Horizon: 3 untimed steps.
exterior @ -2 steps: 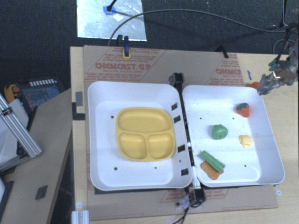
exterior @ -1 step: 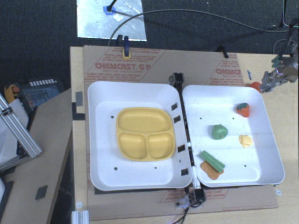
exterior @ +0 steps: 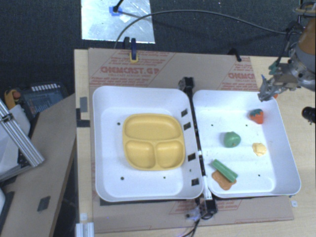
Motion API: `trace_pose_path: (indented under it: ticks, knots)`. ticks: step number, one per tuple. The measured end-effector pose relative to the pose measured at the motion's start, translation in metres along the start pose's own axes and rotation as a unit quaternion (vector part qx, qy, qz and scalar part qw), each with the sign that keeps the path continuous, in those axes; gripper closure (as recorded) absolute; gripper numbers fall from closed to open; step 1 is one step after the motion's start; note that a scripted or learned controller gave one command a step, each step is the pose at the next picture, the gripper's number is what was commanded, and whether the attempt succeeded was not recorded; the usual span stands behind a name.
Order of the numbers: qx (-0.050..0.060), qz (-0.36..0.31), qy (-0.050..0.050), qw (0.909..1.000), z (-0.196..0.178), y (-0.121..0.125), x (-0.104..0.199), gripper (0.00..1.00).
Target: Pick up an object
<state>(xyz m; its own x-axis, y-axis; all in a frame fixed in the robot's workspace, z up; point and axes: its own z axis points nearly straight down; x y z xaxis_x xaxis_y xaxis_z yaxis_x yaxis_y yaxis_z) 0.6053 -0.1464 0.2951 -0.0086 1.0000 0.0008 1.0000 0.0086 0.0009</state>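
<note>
On the desk [exterior: 84, 132], a yellow tray [exterior: 152, 141] fills the left bin [exterior: 106, 132] while the end effector [exterior: 266, 94], grip state unclear, hovers above the right bin [exterior: 281, 174], near a small red-and-green toy [exterior: 256, 115], probably light, best pinched across its middle.

Two shallow white bins side by side on a cardboard sheet [exterior: 163, 65] printed with red lettering. Left bin [exterior: 106, 132] and right bin [exterior: 276, 177] meet along a dark hinge-like strip [exterior: 193, 132] with black clips. A blue-and-yellow clamp [exterior: 133, 51] grips the cardboard's far edge. Behind it, on dark carpet, a shiny foil-like square [exterior: 116, 14] with a blue patch. A thin cable [exterior: 207, 14] arcs across the carpet. At left, a side table [exterior: 44, 147] bears an aluminium extrusion bar [exterior: 19, 137] and a dark device [exterior: 42, 98].
</note>
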Motion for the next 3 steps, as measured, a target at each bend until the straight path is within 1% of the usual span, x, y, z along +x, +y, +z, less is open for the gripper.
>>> trace_pose_path:
  ticks: [1, 2, 3]
  knots:
    - [0.000, 0.000, 0.000, 1.0000, 0.020, 0.000, 0.054, 1.00]
    - [0.000, 0.000, 0.000, 1.0000, 0.039, -0.010, 0.108, 1.00]
    - [0.000, 0.001, 0.000, 1.0000, 0.039, -0.015, 0.152, 1.00]
